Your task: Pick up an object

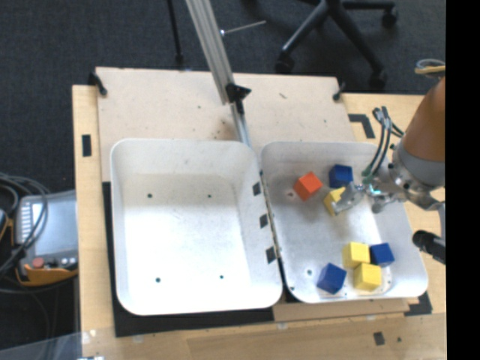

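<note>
The arm reaches into the right bin [405, 223] on the counter [82, 201], its gripper [346, 199] low beside a yellow cube [334, 199]. The jaws appear to straddle that cube, though the view is too coarse to be sure they grip it. Relative to the yellow cube, an orange cube [307, 185] lies just left, a blue cube [340, 175] just behind, and four more blocks [358, 265] sit nearer the bin's front edge.

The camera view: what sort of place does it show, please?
Probably a robotics lab. A wooden bench bears two white bins, one with coloured blocks; an office chair stands on dark carpet behind.
</note>
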You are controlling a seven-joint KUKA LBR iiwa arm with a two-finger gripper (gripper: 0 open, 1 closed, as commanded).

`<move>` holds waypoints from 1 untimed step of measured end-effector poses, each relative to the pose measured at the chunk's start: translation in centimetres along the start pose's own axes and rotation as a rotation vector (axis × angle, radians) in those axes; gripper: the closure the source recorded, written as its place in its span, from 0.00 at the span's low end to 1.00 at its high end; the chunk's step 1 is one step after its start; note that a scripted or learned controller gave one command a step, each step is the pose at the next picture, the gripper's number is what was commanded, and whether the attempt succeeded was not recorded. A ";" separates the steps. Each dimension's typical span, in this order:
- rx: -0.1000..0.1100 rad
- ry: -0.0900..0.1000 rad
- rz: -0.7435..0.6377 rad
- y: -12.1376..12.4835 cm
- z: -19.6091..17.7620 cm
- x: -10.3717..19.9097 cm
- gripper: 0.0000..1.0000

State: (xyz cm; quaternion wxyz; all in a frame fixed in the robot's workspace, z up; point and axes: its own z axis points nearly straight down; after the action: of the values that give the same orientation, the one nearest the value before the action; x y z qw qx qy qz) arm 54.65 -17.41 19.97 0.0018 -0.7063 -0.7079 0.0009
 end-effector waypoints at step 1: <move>-0.005 -0.001 0.001 0.1 -0.2 0.0 0.00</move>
State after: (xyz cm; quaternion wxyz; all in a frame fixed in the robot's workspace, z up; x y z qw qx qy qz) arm 54.76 -17.40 20.21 -0.0004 -0.7066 -0.7076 -0.0007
